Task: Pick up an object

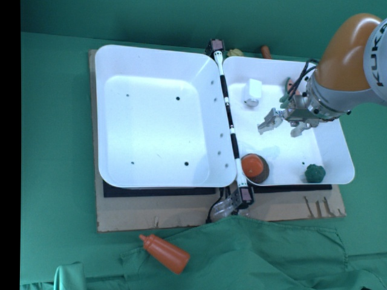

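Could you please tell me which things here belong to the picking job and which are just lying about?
Job:
tool over the right bin
white block
orange-brown ball
green lump

Lying about:
left bin
orange bottle on the cloth
cardboard

Grey arm (354,95), orange band, blk cables, metal claw (283,124), KUKA lettering

bins (115,71) white | cloth (54,132) green | bottle (164,253) orange | broccoli (314,173) dark green | block (253,90) white | arm band (347,50) orange
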`<state>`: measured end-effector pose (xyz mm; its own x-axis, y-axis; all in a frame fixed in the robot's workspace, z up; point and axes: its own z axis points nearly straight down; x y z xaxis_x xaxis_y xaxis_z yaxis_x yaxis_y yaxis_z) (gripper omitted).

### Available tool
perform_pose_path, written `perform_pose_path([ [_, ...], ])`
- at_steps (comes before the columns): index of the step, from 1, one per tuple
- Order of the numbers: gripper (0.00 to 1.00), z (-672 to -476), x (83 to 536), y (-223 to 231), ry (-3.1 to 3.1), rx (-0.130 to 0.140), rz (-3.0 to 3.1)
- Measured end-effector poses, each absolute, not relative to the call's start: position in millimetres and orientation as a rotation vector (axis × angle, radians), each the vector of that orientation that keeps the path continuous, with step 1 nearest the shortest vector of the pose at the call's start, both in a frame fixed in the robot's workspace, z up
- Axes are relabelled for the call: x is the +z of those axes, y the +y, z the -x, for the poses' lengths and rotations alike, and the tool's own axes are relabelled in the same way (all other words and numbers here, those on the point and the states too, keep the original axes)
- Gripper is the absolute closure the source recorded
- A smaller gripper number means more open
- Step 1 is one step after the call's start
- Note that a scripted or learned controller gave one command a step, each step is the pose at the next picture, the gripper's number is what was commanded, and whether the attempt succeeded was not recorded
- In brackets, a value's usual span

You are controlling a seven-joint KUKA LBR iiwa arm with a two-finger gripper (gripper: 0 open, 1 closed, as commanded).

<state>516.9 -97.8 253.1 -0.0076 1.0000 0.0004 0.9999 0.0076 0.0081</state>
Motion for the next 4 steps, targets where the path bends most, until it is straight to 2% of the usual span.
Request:
perform_pose_path([
  [1, 0.0, -498.6, 266, -140, 2.209, 0.003, -2.224],
  [2, 0.0, -466.7, 186, -168, 2.209, 0.002, -2.229],
  [3, 1.0, -469.4, 202, -168, 2.202, 0.007, -2.22],
  [4, 1.0, -530.3, 184, -124, 2.21, 0.009, -2.21],
])
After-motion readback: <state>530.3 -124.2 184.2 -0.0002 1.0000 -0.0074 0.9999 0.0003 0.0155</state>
